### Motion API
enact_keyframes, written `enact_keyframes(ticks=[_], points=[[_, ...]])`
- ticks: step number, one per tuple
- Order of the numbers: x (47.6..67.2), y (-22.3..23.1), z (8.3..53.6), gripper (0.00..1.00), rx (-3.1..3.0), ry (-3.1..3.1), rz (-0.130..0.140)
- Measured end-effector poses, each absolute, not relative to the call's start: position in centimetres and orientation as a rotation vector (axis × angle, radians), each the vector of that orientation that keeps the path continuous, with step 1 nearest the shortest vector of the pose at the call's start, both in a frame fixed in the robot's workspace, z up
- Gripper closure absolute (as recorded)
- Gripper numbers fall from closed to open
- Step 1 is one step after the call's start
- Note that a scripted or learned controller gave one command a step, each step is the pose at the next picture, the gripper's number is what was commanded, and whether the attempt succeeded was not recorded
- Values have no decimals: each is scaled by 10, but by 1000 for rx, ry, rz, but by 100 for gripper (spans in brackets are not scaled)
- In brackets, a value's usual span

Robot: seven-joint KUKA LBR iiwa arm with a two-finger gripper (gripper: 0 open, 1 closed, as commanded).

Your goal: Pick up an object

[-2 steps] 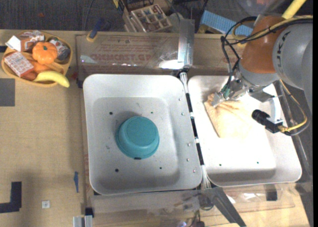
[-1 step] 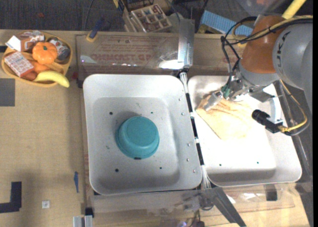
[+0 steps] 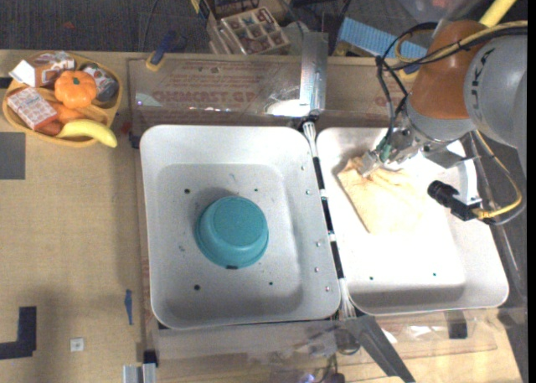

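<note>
Fruit fills a yellow bowl [image 3: 59,109] at the far left of the bench: an orange pumpkin shape, a banana, small boxes. Next comes the left bin [image 3: 167,163], where a teal bowl [image 3: 234,231] sits upside down near the middle of its floor. The right bin [image 3: 435,276] holds a tan cloth [image 3: 381,197], lying flat in its upper left part. The gripper [image 3: 387,157] hangs over the cloth's upper edge, touching or just above it; whether it is pinching the cloth or spread apart I cannot tell. The grey arm [image 3: 494,80] rises to the right.
</note>
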State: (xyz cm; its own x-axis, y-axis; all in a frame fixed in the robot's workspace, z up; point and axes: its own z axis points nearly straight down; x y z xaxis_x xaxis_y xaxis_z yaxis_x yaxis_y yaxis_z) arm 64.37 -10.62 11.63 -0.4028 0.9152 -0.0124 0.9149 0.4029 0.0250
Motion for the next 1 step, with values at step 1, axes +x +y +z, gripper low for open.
enact_keyframes(ticks=[1], points=[[668,-70,186,100,1490,2758,3]])
